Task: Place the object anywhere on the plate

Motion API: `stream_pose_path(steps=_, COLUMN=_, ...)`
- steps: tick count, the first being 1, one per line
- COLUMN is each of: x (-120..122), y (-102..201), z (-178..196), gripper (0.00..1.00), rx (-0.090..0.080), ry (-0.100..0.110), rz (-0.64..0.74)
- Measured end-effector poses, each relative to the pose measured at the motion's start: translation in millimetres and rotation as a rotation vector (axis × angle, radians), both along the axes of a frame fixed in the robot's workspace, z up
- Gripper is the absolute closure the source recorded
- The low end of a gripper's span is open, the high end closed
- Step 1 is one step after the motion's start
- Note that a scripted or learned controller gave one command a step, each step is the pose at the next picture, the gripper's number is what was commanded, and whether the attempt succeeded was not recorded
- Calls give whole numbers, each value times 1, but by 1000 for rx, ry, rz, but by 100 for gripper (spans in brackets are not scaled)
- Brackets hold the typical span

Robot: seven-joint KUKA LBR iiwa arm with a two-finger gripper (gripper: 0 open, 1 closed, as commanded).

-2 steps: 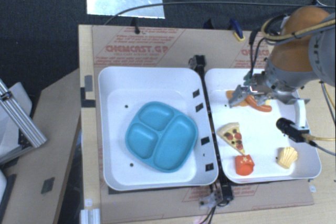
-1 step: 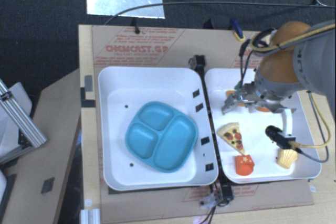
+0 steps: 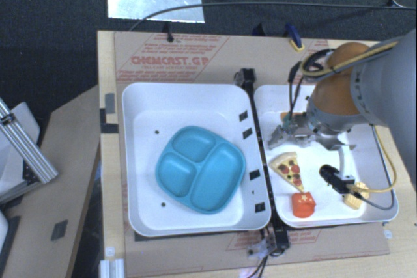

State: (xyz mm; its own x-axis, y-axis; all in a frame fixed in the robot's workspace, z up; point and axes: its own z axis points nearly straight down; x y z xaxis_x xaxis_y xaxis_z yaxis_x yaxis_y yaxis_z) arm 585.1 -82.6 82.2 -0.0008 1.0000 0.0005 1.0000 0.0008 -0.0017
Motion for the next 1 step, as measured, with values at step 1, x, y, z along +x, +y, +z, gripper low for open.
stream_pose_path(steps=1, x=2, y=0, z=13, gripper=100, rx=-1, ry=-5, rz=1)
